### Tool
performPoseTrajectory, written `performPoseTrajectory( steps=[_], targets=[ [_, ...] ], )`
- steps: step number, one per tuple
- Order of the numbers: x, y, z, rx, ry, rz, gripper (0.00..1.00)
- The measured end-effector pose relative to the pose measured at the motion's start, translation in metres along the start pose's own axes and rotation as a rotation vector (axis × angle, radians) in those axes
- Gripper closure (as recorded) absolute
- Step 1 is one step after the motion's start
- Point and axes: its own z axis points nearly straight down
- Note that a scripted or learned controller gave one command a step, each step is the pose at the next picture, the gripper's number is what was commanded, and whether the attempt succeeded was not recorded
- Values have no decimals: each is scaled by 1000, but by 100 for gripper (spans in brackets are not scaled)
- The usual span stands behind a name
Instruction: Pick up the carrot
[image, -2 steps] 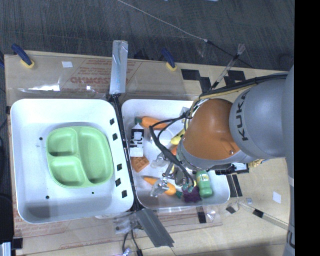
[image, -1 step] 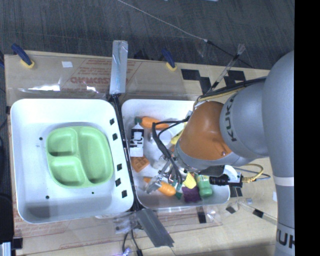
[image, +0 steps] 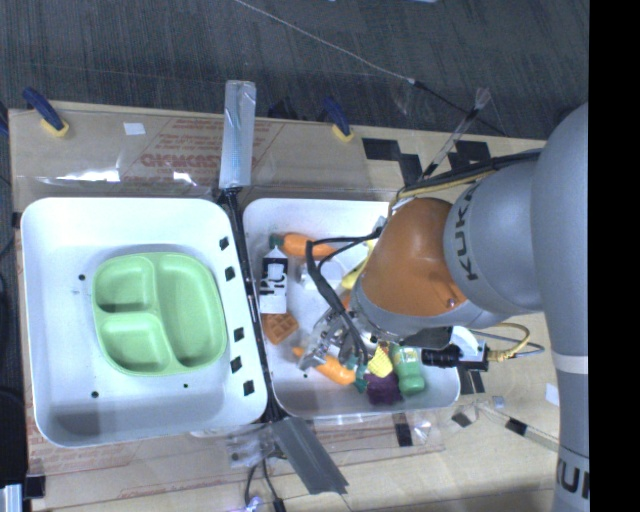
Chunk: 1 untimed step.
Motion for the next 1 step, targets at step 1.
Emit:
performPoseTrajectory(
  steps=[1],
  targets=[
    [47, 50, -92, -3, -6, 253, 100]
  ],
)
